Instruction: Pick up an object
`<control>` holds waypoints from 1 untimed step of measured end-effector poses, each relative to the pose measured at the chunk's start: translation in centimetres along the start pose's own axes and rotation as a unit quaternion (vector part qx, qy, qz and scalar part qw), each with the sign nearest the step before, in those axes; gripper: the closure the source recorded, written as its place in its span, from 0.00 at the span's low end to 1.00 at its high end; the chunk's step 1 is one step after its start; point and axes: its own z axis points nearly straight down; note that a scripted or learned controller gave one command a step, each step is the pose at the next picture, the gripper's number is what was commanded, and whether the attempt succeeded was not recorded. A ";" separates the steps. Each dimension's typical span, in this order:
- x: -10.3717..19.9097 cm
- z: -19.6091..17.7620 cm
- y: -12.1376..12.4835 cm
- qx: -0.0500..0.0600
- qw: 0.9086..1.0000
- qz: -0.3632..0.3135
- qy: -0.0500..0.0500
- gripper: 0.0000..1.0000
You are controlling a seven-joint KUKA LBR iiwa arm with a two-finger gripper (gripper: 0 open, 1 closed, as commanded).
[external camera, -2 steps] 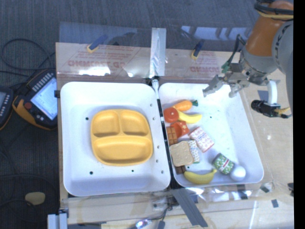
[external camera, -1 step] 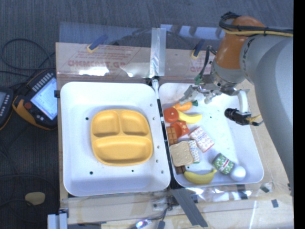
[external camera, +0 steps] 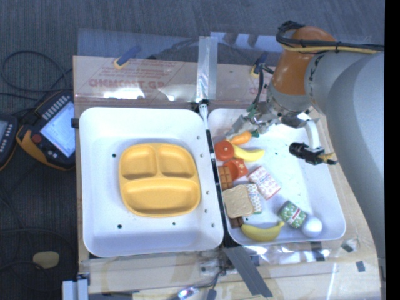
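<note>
Partly hidden, gripper [external camera: 250, 125] over carrot [external camera: 242, 139], fingertips indistinct among toys

**Bench contents, by count**

White bins: two, a left bin [external camera: 87, 186] and a right bin [external camera: 325, 192]. Yellow divided tray [external camera: 160, 179]: one, with three compartments. Bananas: two, one [external camera: 261, 231] at the near edge and one [external camera: 249, 154] farther back. Tomato [external camera: 224, 149]: one. Carrot [external camera: 242, 138]: one. Toast slice [external camera: 237, 201]: one. White egg [external camera: 312, 225]: one. Green can [external camera: 292, 214]: one. Patterned packet [external camera: 265, 182]: one. Handheld pendant [external camera: 50, 133] outside the bins: one.
</note>
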 end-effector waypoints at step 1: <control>0.2 0.1 -0.9 -0.005 1.000 -0.027 -0.003 0.00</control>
